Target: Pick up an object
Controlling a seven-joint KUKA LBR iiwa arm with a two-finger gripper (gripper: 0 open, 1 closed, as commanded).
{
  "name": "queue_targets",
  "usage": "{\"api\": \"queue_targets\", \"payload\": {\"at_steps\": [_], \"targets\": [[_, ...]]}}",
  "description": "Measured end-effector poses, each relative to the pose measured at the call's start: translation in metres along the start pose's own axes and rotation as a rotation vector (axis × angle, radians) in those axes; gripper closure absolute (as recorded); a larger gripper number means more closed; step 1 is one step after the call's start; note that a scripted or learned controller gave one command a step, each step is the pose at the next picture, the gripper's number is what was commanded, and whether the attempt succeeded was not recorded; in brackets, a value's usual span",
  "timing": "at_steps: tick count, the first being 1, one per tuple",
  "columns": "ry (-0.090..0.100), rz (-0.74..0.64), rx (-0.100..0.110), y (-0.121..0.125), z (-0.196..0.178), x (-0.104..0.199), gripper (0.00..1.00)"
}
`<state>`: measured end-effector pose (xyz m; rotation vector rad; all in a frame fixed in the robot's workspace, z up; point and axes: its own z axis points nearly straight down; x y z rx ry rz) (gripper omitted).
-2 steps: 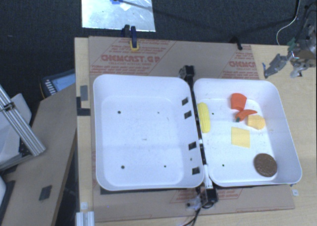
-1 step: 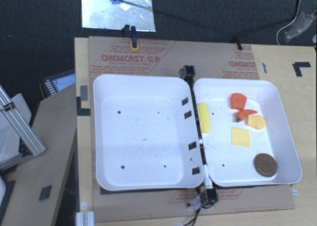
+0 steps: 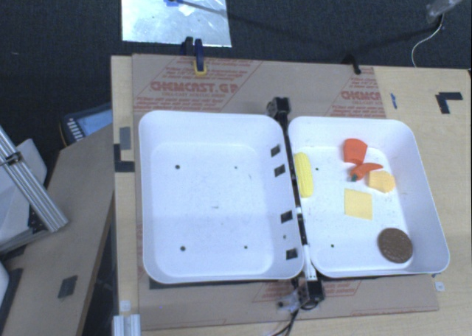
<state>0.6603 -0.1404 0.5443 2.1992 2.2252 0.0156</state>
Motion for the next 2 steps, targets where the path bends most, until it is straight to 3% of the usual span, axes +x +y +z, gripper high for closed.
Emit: {"api": "queue_targets", "payload": {"at_steps": [1, 2], "targets": [[-0.001, 0.002, 0.008, 0.000, -0.004, -0.004, 1.00], [-0.001, 0.016, 0.014, 0.007, 0.010, -0.070, 1.00]]}}
